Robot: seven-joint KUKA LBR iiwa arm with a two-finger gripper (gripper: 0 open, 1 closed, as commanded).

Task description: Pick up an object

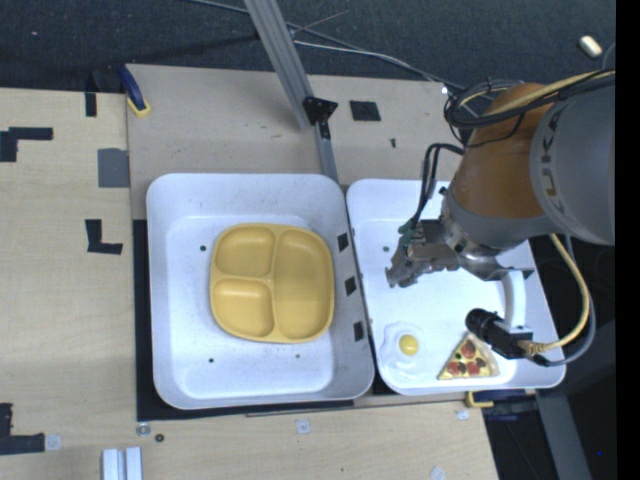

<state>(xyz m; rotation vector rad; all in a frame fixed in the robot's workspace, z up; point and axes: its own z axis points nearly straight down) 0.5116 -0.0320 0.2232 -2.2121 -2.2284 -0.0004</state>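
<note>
My claw (pixel 403 268) hangs over the right bin (pixel 372 208), out at the end of my grey arm (pixel 560 168) with its orange band; its dark fingers point toward the wall that this bin shares with the left bin (pixel 170 268), and from this slant I cannot tell whether they are spread or pressed together; nothing shows between them.

Nearest to my claw, just below it on the bin floor, lies the fried egg (pixel 404 348); it is a flat white blob with a wavy edge and a round yellow yolk sitting near its middle. Below my claw and off to its right, close beside the egg, lies the pizza slice (pixel 468 360); it is a small triangle with a tan crust along its lower edge and red and dark spots over a yellow top. Both toys are apart from my claw.

On the other side of my claw, across the wall, the yellow plate (pixel 271 283) lies flat in the middle of the left bin; it is rounded at the corners and split into three compartments.
</note>
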